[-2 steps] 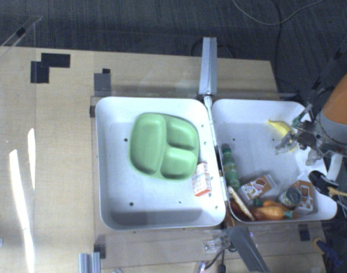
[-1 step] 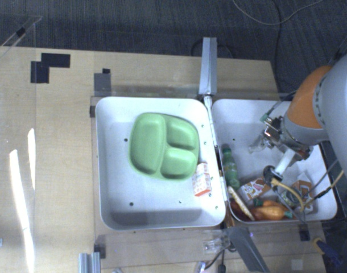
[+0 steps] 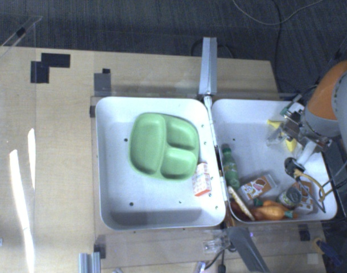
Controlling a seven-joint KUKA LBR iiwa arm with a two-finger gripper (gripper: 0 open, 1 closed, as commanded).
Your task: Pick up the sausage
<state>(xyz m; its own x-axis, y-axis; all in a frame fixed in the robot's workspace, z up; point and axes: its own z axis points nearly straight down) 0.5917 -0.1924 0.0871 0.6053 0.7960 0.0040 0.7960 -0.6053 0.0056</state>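
Near the right bin's [image 3: 242, 110] far-right rim hangs the end effector [image 3: 287, 131], grip state unclear.

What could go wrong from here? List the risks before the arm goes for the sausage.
1. The sausage, if it is the long brownish piece, lies against the near-left wall of the right bin. The tool may strike that wall on the way down.
2. An orange item and a small box crowd it, so the tool could close on a neighbour instead.
3. The green bottle lies just beyond it and might get knocked.
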